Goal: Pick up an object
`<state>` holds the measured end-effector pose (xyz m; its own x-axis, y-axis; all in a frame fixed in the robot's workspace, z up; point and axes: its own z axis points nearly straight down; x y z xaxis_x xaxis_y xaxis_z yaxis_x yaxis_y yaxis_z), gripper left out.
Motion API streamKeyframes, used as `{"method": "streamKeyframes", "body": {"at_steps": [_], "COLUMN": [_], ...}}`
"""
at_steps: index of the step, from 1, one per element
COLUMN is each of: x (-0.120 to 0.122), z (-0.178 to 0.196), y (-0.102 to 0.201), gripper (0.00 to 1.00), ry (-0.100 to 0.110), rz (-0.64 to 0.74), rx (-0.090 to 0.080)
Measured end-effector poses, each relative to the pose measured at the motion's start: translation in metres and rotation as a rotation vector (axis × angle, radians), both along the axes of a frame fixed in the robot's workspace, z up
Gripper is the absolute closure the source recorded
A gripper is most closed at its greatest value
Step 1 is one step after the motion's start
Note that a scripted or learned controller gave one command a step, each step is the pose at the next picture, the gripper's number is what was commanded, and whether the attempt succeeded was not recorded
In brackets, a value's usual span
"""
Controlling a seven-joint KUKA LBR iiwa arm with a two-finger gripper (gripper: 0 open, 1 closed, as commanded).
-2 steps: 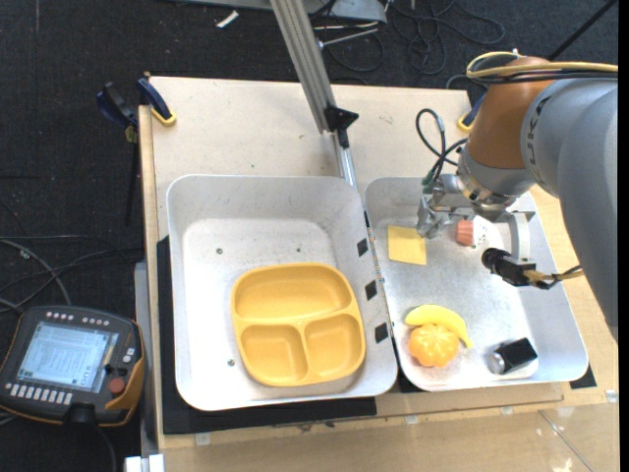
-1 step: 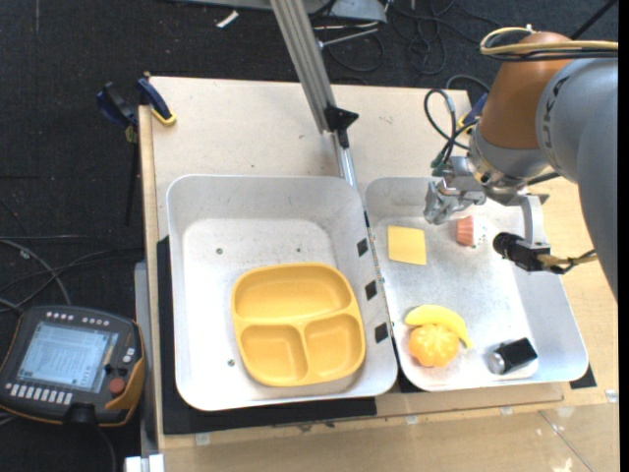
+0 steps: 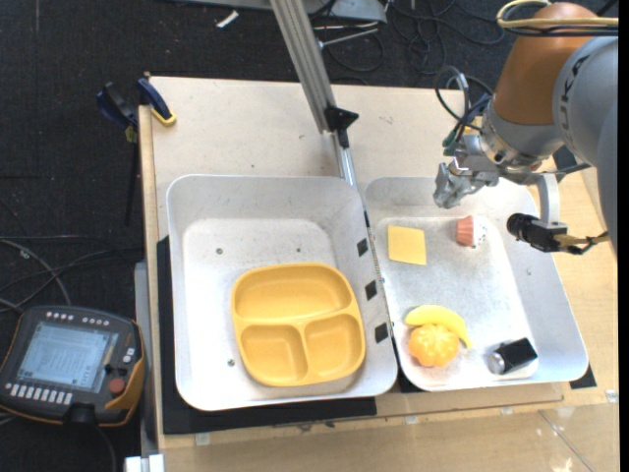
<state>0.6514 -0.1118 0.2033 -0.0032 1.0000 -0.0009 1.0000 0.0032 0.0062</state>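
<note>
Camera view: the gripper [image 3: 451, 191] hangs over the far edge of the right bin [image 3: 550, 308], nothing visible between its fingers; whether the jaws are released or clenched cannot be determined. The right bin contains a yellow cheese slice [image 3: 407, 245], a pink cupcake [image 3: 465, 230], a banana [image 3: 438, 320] touching an orange [image 3: 432, 346], and a black cylinder [image 3: 513, 355]. The left bin [image 3: 197, 264] holds a yellow divided tray [image 3: 297, 324].

One fixed cam above bench [image 3: 246, 116], slanted down, both bins [image 3: 197, 214] in frame.

Occlusions and cut-offs
Arm [image 3: 565, 67] is cropped by the right edge; finger spacing at the gripper [image 3: 449, 190] can't be resolved. Pink item [image 3: 465, 230] is too small to be identified; pendant [image 3: 69, 367] is clipped at left.
</note>
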Motion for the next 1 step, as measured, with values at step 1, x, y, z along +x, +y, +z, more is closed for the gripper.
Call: {"method": "streamKeyframes", "body": {"at_steps": [1], "x": [0.0014], "z": [0.0538], "y": [0.0001], "gripper": [1.0], "ry": [-0.001], "rz": [0.0], "rx": [0.0]}}
